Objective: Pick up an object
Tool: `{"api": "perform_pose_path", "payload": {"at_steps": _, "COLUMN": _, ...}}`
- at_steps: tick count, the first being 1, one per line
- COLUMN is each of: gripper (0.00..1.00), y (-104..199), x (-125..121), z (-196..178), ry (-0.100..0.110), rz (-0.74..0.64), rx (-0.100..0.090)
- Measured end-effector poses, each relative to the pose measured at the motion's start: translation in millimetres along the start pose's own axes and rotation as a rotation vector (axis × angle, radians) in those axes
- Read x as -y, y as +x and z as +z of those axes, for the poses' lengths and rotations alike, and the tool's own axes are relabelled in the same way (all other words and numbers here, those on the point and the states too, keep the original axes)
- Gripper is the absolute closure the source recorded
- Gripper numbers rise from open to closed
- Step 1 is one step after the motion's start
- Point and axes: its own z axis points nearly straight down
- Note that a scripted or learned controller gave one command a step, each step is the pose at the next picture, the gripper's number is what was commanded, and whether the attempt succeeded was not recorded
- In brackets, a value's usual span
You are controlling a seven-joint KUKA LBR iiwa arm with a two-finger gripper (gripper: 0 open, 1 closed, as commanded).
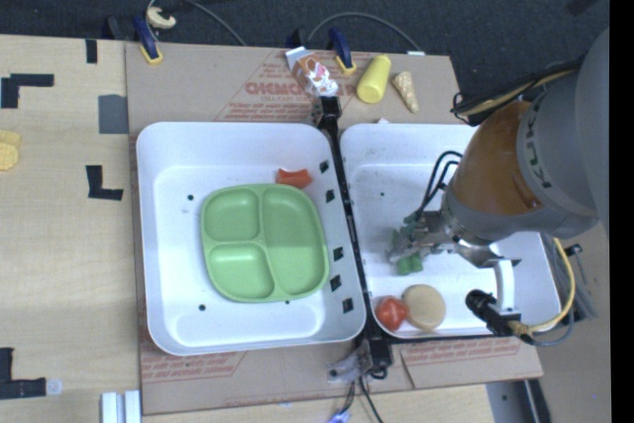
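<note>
Camera view: pincer (414,243) down inside the right bin (381,149) | sits right over a green object (408,263), grip state impossible to tell | red tomato (391,313) and tan round object (425,306) near the bin's front wall | green divided plate (264,243) in the left bin (158,213) beside it

You see the grey arm's tool (414,241) low in the right shallow white bin (381,154), at a small green object (408,263). Near that bin's front wall lie a red tomato-like piece (390,313) and a tan round piece (425,306), touching. The left white bin (163,213) holds a green three-compartment plate (265,242) and a small orange-red piece (293,177) behind it.
</note>
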Motion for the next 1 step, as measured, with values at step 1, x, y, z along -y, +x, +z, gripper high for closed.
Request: {"api": "perform_pose_path", "payload": {"at_steps": 1, "gripper": 1.00, "y": 56.2, "x": -7.9, "z": -97.0, "ry": 0.005, "rz": -0.002, "rx": -0.002}}
